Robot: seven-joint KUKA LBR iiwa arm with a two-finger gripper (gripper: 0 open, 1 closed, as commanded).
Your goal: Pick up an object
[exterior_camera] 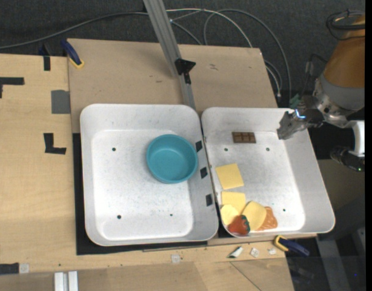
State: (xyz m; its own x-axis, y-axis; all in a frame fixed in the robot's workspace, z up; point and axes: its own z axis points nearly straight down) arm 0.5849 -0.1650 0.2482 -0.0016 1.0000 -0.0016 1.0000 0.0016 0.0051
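The gripper (287, 126) hangs over the upper right rim of the right bin (307, 180); whether it is open or closed cannot be told. In that bin lie a brown block (243, 137) near the top, a yellow square (229, 176) mid-left, and more yellow pieces with a red item (239, 224) at the lower left corner. The left bin (113, 180) holds a blue bowl (171, 157).

One fixed camera, mounted above the bench (28, 120), looked down at a slant. Frame took in both white bins whole: left bin (107, 211) at centre, right bin (295, 180) beside it toward the right. Far bench edge and cables (234, 23) lay along the top; near edge along the bottom. Arm (346, 71) entered at the right margin. Moderate distance; no close detail.
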